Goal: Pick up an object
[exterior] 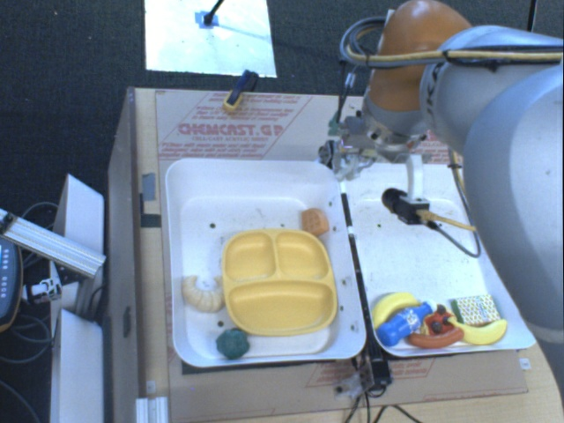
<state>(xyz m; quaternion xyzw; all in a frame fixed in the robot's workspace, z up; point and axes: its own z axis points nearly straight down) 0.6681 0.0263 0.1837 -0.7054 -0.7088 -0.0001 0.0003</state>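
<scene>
Objects for picking lie in both bins; none is between the gripper's tips.

Camera view, hard to make out:
- The gripper (pixel 345 162) sits at the far rims where the two bins meet. It is small, dark and crowded by cables, so you cannot tell whether it is open or closed.
- The arm (pixel 493 104) fills the right side and cuts off the far right corner of the right bin (pixel 388 254).
- A black part (pixel 399 204) with a yellow cable hangs over the right bin; its nature is unclear.
- In the near end of the right bin a cluster is packed tight: a yellow banana (pixel 393 305), a blue bottle (pixel 407 322), a red piece (pixel 435 337) partly covered, a second banana (pixel 486 331) and a checkered block (pixel 476 307).

Camera view, surroundings:
- The left bin (pixel 189 192) holds a yellow divided plate (pixel 278 280) at its middle.
- An orange lump (pixel 315 221) sits just beyond the plate.
- A beige pastry shape (pixel 203 293) touches the plate's left edge.
- A dark green lump (pixel 233 344) lies near the plate's near left corner.
- All of these lie well apart from the gripper.
</scene>
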